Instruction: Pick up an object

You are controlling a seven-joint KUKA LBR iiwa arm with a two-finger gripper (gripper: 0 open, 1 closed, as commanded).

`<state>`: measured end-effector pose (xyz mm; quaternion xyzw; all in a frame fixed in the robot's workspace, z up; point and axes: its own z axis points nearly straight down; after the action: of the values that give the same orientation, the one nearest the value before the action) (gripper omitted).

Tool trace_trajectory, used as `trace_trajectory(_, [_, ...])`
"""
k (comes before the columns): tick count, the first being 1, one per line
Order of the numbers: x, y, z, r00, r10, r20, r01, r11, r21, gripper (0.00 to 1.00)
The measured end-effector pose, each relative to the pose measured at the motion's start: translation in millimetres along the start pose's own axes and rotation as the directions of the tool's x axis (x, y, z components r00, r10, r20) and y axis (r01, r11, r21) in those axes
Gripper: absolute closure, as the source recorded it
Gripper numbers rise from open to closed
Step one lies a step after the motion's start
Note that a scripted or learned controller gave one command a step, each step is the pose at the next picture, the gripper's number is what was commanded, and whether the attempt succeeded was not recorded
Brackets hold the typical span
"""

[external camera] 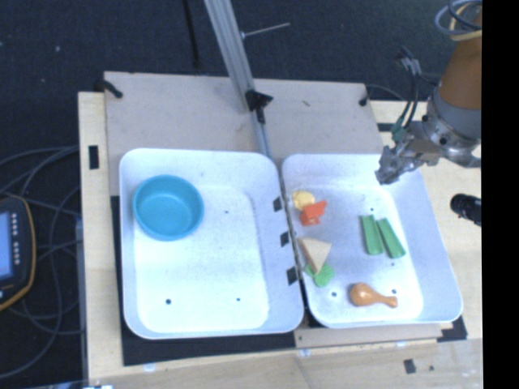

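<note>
The left white bin (203,298) holds 1 round blue plastic bowl (168,207). In the right white bin (438,274) lie a small yellow piece (303,198), an orange piece (314,211), a beige wedge (316,254), a small green piece (323,276), 2 green sticks (381,236) and an orange-brown pear-shaped toy (371,296). The grey two-finger gripper (390,171) hangs over this bin's far right corner; its opening I cannot tell. Nothing is picked yet. The green sticks seem nearest, with free space around.
</note>
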<state>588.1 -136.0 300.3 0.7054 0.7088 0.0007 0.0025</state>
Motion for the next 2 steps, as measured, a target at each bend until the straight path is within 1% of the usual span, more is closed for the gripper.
trace_trajectory(1, [46.6,20.1,18.1,1.000,-0.003,-0.002,0.003,1.000,0.007,1.00])
trace_trajectory(2, [95.1,22.3,24.9,1.000,-0.003,-0.002,0.003,1.000,0.007,1.00])
